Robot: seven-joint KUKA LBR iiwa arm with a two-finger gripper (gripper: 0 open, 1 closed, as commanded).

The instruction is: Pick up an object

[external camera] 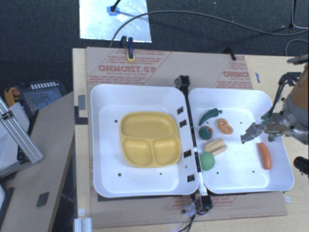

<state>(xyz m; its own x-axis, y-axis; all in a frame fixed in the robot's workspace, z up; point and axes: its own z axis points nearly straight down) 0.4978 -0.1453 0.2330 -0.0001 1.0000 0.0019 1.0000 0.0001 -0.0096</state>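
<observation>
Right, quick read of the bench:

1. Gripper (pixel 248 134) hangs over the right bin (pixel 277 175), reaching in from the right edge. Its tip sits in the gap between the small orange piece (pixel 224 126) and the orange sausage (pixel 264 156). Nothing visible between the fingers, so no grasp claimed. Whether they stand apart or together: cannot tell, too blurred.
2. All candidates are in the right bin, loosely clustered toward the divider side: green pepper (pixel 209 115), the small orange piece, a round red-and-green item (pixel 205 132), a beige bun-like roll (pixel 215 146), a green ball (pixel 207 161). The sausage lies on its own nearer the arm.
3. Left bin (pixel 104 129) holds only a yellow compartment tray (pixel 148 139); flat and wide, a poor pick for two fingers.
4. Why the layout matters: pieces are scattered with no stacking, so each is open from above. The sausage has bare floor all around it, so I judge it the easiest target and the nearest to the tool.
5. Sausage orientation: long axis runs roughly top-to-bottom in the view, leaning slightly to lower right. Closing across the short axis looks right, meaning jaws lined up left-right in the view.
6. Pepper: long axis diagonal, stem end up-right, tip down-left. Roll: diagonal too, and close beside the ball, so cramped.
7. Judgement: still at the approach stage, nothing lifted yet.
</observation>
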